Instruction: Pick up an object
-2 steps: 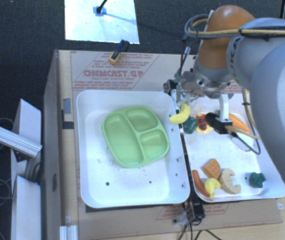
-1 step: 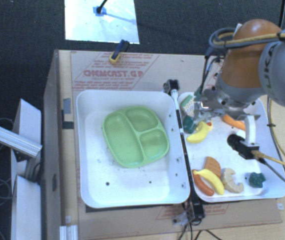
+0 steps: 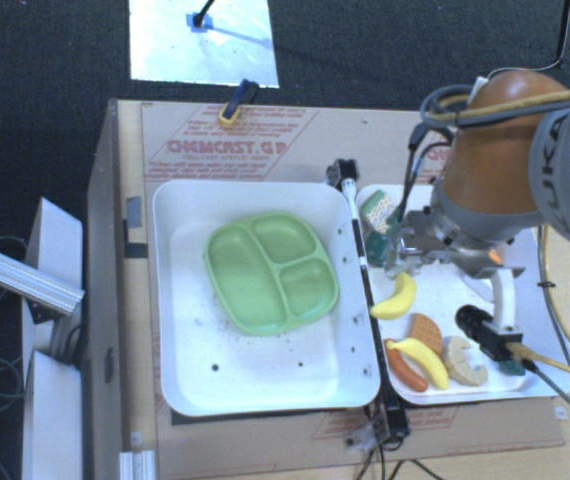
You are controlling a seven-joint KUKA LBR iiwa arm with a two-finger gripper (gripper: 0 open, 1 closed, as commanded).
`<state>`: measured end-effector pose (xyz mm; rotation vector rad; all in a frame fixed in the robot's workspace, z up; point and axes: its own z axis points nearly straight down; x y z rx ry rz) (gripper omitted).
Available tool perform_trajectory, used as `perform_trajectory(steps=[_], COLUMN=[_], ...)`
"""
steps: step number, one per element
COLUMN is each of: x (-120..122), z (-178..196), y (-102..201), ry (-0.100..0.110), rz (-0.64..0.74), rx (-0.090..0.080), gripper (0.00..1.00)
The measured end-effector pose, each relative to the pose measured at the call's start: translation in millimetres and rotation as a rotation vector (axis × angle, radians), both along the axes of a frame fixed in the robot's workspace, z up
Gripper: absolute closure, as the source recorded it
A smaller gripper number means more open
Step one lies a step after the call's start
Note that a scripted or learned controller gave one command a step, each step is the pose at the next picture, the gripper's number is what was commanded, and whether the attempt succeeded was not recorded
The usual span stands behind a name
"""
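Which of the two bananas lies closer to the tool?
The upper banana, just below the tool; the other banana lies lower, among the food at the bin's bottom edge.

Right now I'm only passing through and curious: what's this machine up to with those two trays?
The grey and orange arm reaches in from the right, over the right-hand bin, which holds toy food: two bananas, a sausage and other pieces. Its tool hangs low near the upper banana, close to the divider between the bins. Nothing is visibly lifted yet. The left bin holds a green compartment plate, lying flat.
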<state>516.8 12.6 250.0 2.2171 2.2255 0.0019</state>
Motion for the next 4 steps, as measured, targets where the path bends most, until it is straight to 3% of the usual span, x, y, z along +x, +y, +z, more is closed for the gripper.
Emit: perform_trajectory(steps=[1,2,3,4], x=[-2.9,-30.0,4.6,-22.5], z=[12.5,-8.4,-66.4,-3.8], y=[-59.9,-46.6,5.4,13.9], ry=[-0.002,0.000,0.002,-0.002], rz=[-0.003,-0.003,-0.001,0.000], rx=[-0.002,0.000,0.000,0.000], gripper=[1.00,1.00,1.00,1.00])
